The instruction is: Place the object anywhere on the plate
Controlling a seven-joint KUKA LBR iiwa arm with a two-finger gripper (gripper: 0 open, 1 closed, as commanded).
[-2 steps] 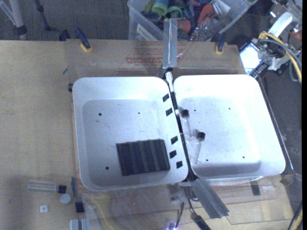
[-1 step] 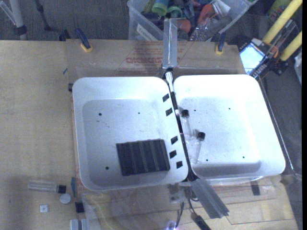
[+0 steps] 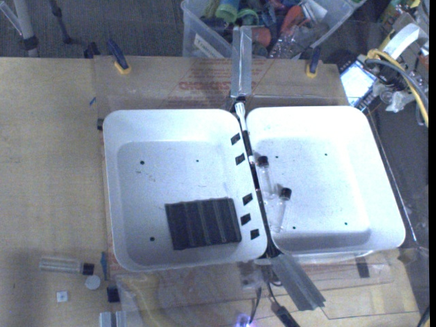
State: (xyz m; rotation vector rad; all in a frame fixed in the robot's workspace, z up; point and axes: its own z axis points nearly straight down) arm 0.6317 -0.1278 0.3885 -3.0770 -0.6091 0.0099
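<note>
Black ribbed plate (image 3: 203, 223) lies in the left bin (image 3: 119, 182). Clear objects (image 3: 271, 186) hug the right bin's (image 3: 381, 203) dividing wall, likely defeating a grasp.

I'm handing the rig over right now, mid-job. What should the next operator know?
Plate: the dark ribbed plate lies flat in the left bin, toward its near edge.
Object: what looks like a clear object with black ends lies in the right bin, close to the wall shared with the left bin.
Done: nothing yet; nothing rests on the plate.
Left: grasp the object, carry it over the shared wall and set it on the plate.
</note>
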